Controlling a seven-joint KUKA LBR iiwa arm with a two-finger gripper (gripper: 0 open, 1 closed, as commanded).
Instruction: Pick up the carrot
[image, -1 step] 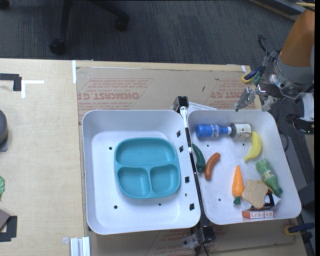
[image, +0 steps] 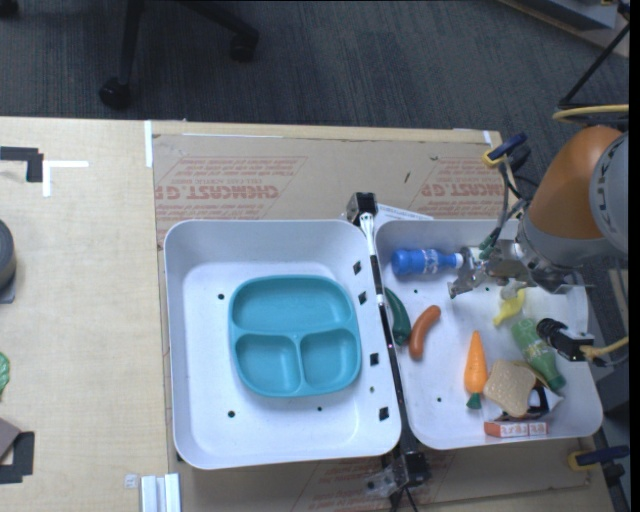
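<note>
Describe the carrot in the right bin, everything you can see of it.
The small orange toy carrot, plastic-looking, has a smooth tapered body and a dark green stub at its lower end. It lies flat on the floor of the shallow white right bin, pointed tip toward the bin's far side. The tan bread-slice toy lies right beside its lower half. Nothing grips it.

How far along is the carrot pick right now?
Done: the end effector has reached over the right bin, beside the blue bottle. In hand: nothing; the carrot lies on the bin floor, apart from it, next to the sausage. Left: move over the carrot, descend, grasp and lift.
</note>
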